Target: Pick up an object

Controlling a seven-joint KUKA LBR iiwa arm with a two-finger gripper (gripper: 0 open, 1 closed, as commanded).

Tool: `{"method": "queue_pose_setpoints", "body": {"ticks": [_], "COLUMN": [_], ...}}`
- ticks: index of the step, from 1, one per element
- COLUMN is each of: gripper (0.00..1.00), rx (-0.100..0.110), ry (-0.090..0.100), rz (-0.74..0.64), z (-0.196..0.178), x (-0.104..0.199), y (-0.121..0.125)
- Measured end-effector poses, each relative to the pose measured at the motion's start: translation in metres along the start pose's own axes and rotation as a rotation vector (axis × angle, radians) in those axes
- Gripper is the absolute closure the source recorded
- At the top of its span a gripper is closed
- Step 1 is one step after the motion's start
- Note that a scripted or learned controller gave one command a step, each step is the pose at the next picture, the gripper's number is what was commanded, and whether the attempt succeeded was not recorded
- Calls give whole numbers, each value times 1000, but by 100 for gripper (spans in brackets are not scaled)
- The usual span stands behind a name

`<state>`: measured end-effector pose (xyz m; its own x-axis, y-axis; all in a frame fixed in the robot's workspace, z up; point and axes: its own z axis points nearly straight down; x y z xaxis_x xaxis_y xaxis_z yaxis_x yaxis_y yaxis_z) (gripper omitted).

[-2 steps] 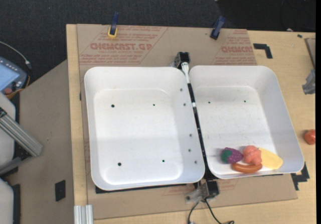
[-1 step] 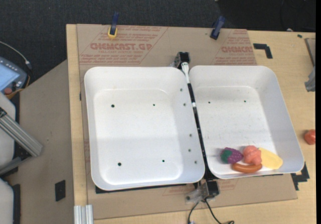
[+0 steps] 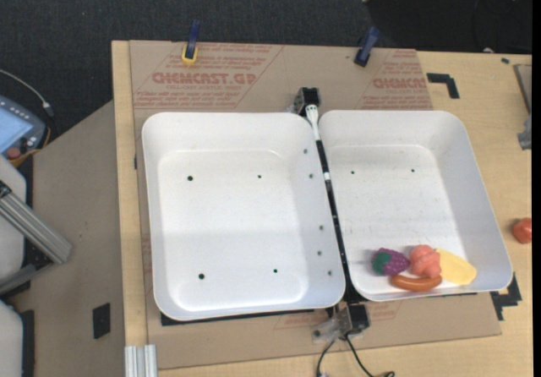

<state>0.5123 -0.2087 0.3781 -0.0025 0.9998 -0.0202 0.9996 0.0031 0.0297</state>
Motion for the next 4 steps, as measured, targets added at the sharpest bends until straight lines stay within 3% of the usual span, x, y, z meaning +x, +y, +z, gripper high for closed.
{"method": "queue_pose_setpoints", "body": {"ticks": [1, 2, 4], "gripper": [100, 100, 100], "rx": [-4, 35, 22], "ry": [-3, 22, 15], "rz": [-1, 4, 2], "z": [-11, 36, 13], "x": [-1, -4, -5], "y": [1, -11, -8]}}
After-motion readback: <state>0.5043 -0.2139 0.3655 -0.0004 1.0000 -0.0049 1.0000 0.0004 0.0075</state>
